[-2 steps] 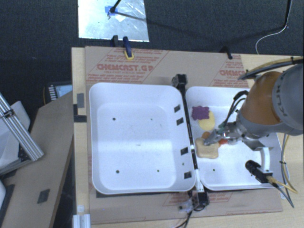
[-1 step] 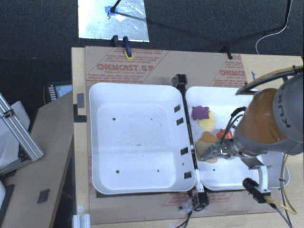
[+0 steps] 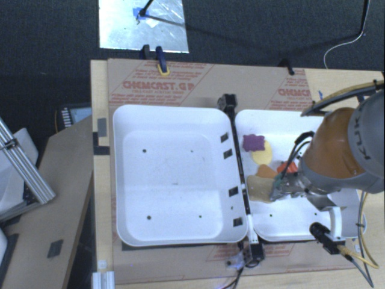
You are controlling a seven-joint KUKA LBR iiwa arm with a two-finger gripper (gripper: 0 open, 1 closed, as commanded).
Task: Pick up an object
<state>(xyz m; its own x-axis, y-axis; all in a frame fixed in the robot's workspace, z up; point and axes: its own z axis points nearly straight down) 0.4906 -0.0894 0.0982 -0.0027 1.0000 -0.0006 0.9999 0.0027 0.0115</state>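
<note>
A cardboard-covered worktop (image 3: 180,83) stands on dark carpet, bearing two shallow white bins side by side, the left bin (image 3: 174,173) and the right bin (image 3: 283,221). In the right bin's left part lie a purple block (image 3: 253,142), a yellow round piece (image 3: 261,156) just near of it, an orange piece (image 3: 266,171) and a pale tan flat object (image 3: 260,188); their long axes are too blurred to tell. The end effector (image 3: 283,184) sits low over the tan and orange pieces; whether it is clenched or released I cannot tell.

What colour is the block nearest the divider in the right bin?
Purple; the block shows clearly in the camera view, beside a yellow piece.
</note>
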